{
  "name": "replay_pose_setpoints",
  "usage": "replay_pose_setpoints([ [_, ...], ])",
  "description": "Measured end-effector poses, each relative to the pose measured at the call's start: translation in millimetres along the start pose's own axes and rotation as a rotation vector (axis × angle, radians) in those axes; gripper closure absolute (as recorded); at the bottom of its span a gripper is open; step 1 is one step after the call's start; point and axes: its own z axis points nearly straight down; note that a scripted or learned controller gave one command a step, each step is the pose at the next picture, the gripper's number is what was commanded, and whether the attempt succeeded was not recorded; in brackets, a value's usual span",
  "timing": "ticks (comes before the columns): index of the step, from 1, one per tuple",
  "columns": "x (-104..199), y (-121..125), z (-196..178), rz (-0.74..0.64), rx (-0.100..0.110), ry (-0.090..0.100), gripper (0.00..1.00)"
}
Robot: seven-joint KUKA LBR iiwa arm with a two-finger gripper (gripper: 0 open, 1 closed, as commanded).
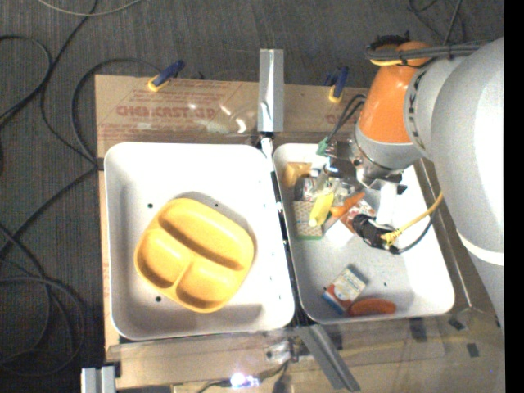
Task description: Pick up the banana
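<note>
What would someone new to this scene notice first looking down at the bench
The big yellow divided plate sits alone in the left bin. Next comes the arm's orange band, above the right bin, where the gripper reaches into a clutter with a banana. A carrot lies near that bin's front edge.

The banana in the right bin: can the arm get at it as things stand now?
Probably yes. The banana lies on top of the clutter at the far left of the right bin, and the gripper is right above it. The packets around it may hinder a clean grasp.
</note>
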Motion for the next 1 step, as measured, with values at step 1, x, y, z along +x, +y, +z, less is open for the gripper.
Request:
replay_pose_setpoints([
  [1, 66.4, 26.0, -30.5, 0.049, -0.001, -0.001, 1.00],
])
